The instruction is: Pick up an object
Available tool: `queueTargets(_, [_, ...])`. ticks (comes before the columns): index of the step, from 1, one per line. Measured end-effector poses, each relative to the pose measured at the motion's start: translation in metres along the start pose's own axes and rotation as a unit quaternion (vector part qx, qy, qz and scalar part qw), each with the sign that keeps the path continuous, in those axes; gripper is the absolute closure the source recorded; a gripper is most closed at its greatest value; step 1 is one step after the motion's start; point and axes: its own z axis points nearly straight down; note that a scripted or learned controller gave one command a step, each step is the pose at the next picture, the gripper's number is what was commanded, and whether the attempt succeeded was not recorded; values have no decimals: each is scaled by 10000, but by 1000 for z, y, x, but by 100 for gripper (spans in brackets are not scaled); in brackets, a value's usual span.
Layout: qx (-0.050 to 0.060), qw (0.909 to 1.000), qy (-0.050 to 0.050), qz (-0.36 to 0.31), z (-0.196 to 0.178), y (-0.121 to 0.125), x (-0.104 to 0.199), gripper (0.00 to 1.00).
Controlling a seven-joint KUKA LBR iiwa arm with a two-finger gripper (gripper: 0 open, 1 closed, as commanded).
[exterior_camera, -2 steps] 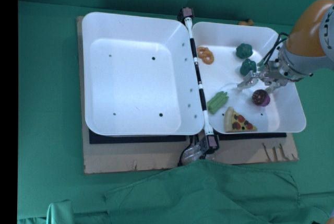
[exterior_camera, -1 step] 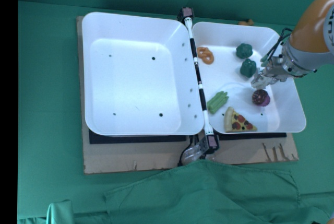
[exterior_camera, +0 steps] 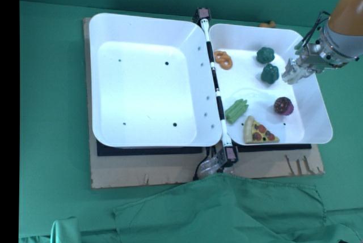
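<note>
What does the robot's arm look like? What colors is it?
The arm comes in from the right with a big orange band, then a grey ring at the wrist. Thin dark cables loop along its side. At the end sits a small, pale grey gripper of blocky metal parts.

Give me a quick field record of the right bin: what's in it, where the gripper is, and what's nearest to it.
bin: shallow white right bin
contents: orange pretzel toy; two dark green lumpy toys; light green bean bundle; dark red round berry toy; pizza slice toy
gripper: grey gripper over the bin's right side
nearest item: lower dark green toy, just left of it
jaws: state unclear
held: nothing seen
</note>
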Motion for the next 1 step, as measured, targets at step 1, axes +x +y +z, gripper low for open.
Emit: queueTargets(1, [-17, 10000, -3, -3, -63, -1, 5, 100])
